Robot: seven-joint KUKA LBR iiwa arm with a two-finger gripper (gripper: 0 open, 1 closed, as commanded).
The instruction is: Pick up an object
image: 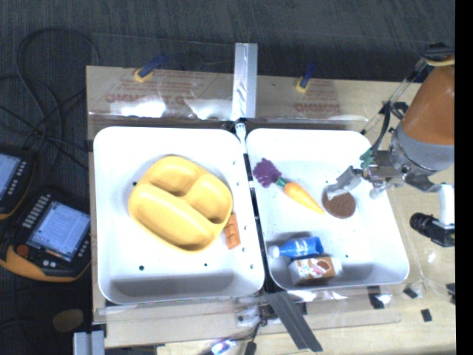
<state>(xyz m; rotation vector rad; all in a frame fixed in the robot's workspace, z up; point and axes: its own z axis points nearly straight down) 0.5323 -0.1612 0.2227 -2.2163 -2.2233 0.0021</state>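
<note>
Two shallow white bins sit side by side on a tabletop (347,95), seen from above at a slant. The left bin (111,198) holds one large yellow bun-shaped toy (181,202), filling much of its floor, with one small orange piece (232,231) touching its lower right edge. The right bin (384,261) holds four loose things: one toy carrot (301,193) with a purple top near the divider, one round brown disc (341,205) toward the right wall, one blue bottle (297,247) lying on its side, and one brown packet (315,269) just below it, both near the front wall. They lie scattered and apart, likely so that any single one can be picked. One grey and orange arm reaches in from the right, its claw (346,186) low over the brown disc, which seems the likely target. Whether the claw is spread or closed cannot be told from here, and nothing is visibly held.
</note>
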